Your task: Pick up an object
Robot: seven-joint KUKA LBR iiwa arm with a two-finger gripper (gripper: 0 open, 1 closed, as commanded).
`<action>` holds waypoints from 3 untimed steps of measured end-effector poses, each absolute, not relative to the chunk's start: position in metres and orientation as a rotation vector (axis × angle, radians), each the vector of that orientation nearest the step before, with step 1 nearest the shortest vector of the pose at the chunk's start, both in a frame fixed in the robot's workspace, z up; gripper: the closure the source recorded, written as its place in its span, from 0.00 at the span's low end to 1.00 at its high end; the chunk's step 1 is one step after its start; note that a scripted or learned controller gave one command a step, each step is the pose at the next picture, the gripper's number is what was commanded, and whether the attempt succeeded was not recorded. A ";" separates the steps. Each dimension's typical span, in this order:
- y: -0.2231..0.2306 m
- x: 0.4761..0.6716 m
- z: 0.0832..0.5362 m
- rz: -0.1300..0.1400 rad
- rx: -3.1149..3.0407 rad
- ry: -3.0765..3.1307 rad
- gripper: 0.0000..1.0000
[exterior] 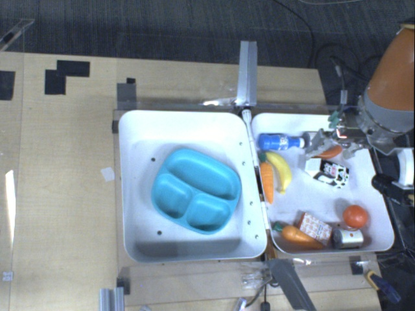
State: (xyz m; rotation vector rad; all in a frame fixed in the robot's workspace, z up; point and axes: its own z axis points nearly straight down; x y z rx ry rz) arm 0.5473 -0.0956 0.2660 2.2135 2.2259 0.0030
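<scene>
A small orange-red object (331, 151) lay in the right bin (382, 238), just under the gripper (332, 145). Whether the jaws were apart or clamped could not be told. No lift was evident; picking remained undone.

No legible text anywhere. Black-and-white markings on a small white card (331, 172) in the right bin (386, 241), and print on a patterned packet (315, 226), too small to read.
</scene>
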 end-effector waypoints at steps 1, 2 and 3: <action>-0.095 0.549 0.277 0.009 2.206 2.227 1.00; -0.158 0.569 0.263 0.004 2.268 2.166 1.00; -0.127 0.540 0.395 0.008 2.317 2.111 1.00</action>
